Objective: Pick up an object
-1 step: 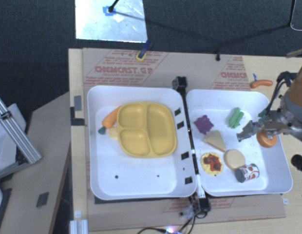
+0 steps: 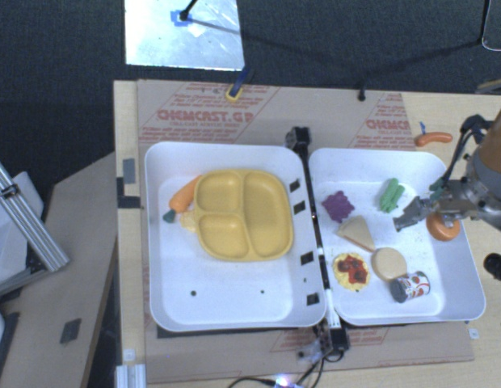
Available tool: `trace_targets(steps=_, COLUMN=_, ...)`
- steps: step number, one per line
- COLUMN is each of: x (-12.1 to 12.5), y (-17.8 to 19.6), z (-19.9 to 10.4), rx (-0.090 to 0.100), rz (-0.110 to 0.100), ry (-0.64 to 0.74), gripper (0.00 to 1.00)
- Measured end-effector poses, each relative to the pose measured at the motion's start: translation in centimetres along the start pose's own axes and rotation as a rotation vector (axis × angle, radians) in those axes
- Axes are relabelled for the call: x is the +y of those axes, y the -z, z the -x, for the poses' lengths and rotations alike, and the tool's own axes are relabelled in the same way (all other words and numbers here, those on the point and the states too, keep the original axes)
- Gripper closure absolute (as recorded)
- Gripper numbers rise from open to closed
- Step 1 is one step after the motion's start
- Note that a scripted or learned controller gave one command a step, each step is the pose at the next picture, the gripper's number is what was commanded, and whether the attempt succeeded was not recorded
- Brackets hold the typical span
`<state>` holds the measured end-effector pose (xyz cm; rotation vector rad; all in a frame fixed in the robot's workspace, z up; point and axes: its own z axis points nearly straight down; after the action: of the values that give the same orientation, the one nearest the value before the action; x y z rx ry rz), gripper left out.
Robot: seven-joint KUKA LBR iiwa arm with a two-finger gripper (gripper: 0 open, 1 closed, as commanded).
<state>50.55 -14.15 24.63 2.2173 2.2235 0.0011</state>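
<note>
You are at the approach stage, so settle on one target before descending; the gripper (image 2: 409,214) sits over the right bin (image 2: 465,297), reaching in from the right, just beside the green toy (image 2: 389,194) and an orange round piece (image 2: 444,228) at the bin's right wall; whether its jaws are parted or closed you cannot tell from here, and nothing is seen between them; the green toy looks the nearest candidate, small, knobbly and lying apart from its neighbours, so come straight down centred on it; keep away from the cheese wedge (image 2: 358,234) and purple grapes (image 2: 338,205) nearby; the can (image 2: 409,286) lies on its side and would likely roll.
</note>
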Motion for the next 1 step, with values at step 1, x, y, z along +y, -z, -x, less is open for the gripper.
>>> trace_targets(steps=1, x=0.31, y=-4.54, z=0.72, rx=0.001, rz=-0.003, ry=-0.002, gripper=0.00)
